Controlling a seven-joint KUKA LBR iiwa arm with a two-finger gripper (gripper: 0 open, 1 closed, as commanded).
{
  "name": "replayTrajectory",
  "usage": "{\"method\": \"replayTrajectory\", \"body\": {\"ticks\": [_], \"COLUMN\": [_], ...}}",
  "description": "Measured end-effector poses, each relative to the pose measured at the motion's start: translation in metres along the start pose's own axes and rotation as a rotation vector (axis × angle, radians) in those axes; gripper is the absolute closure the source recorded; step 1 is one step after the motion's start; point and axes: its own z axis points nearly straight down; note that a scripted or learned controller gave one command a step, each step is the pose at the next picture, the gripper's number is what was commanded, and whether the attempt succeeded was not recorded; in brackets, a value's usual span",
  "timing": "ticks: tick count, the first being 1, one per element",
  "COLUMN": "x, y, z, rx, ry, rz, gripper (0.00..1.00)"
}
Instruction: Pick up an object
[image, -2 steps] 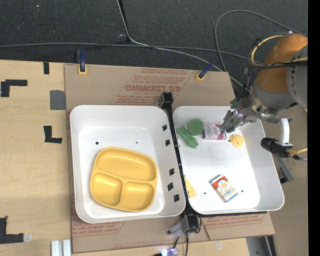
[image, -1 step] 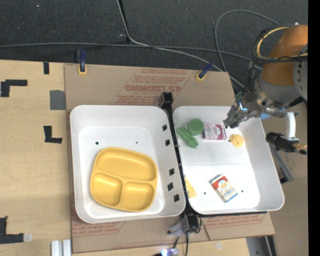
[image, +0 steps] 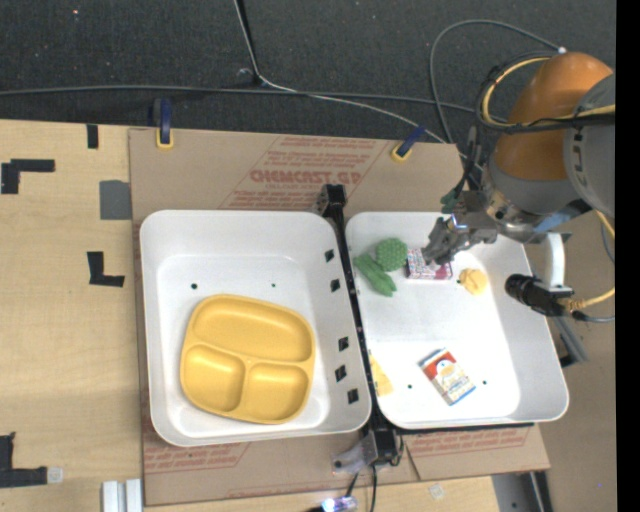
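Note:
In the right bin (image: 520, 400) lie a green leafy toy (image: 382, 264), a small pink-and-white packet (image: 424, 269), a small yellow lump (image: 472, 281) and a red, white and blue carton (image: 447, 376). My gripper (image: 440, 245) hangs low over the bin's far part, its tips right at the pink packet's upper edge. I see nothing held between the fingers.
The left bin (image: 165, 260) holds a yellow divided plate (image: 247, 357). A black clip strip (image: 345, 300) runs between the bins. A small yellow piece (image: 379, 376) lies at the right bin's left wall. A black cable fitting (image: 535, 292) juts over the right rim.

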Motion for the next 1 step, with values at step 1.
{"method": "replayTrajectory", "body": {"ticks": [1], "x": [0.0598], "y": [-0.0197], "z": [-0.0027], "rx": [0.001], "ry": [0.0], "rz": [-0.001], "gripper": [1.0]}}
